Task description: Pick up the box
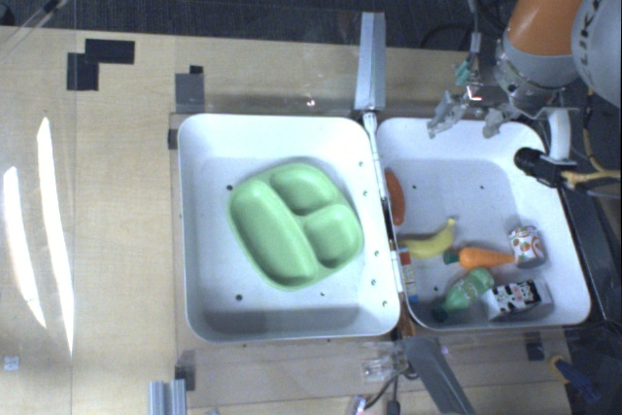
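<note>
Two spread fingers of the tool [469, 120] hang open, gripping nothing, well apart from the box [518, 298].

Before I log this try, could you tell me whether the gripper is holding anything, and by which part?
Nothing is held. The two-finger gripper hangs with its fingers spread over the right bin's far rim, nothing between them; the small black-and-white box lies near the bin's near corner.
</note>
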`<state>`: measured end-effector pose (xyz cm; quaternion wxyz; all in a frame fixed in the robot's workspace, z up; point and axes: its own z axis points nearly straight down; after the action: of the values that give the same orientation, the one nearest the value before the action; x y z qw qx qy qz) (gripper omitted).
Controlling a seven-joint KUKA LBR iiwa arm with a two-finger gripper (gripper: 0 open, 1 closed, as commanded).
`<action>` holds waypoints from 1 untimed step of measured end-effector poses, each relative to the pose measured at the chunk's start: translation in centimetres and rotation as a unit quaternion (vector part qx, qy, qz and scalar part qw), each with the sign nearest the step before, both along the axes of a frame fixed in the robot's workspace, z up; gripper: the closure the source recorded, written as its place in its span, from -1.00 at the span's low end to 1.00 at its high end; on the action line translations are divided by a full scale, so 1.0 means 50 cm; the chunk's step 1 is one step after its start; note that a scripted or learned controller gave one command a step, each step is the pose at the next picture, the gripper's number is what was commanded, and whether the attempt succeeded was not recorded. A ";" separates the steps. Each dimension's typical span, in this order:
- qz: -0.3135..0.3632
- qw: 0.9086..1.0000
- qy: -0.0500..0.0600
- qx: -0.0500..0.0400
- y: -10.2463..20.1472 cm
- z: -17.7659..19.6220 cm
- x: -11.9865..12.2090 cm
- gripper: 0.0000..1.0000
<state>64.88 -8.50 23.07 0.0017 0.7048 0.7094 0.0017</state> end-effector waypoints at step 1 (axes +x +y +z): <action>0.034 0.999 -0.002 0.000 0.005 -0.267 -0.044 -1.00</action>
<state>62.67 -8.26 9.72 0.0030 0.6801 0.7331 0.0027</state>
